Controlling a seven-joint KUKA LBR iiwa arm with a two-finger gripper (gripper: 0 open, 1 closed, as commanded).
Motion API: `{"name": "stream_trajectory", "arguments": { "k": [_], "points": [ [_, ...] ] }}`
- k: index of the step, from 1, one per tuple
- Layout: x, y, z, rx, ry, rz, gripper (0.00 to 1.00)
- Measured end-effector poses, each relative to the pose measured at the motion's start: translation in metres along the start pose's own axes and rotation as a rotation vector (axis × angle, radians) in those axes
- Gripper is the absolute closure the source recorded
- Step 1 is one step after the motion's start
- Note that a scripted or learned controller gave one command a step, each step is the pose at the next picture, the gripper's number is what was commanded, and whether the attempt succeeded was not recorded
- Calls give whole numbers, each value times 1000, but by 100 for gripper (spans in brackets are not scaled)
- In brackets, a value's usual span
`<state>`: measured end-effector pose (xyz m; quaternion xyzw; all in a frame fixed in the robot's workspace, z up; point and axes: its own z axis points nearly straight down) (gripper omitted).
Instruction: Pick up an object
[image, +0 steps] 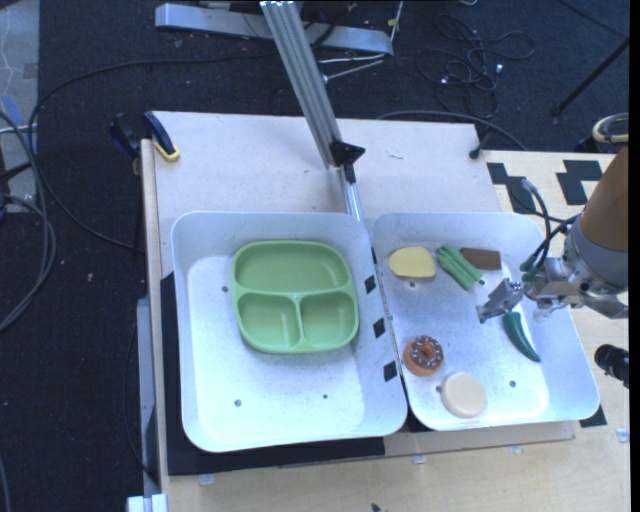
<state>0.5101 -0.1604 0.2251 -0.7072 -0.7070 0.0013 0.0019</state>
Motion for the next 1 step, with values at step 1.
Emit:
{"name": "stream_trajectory", "arguments": {
  "k": [1],
  "points": [
    [1,-4,64,3,1,1,0]
  ]
}}
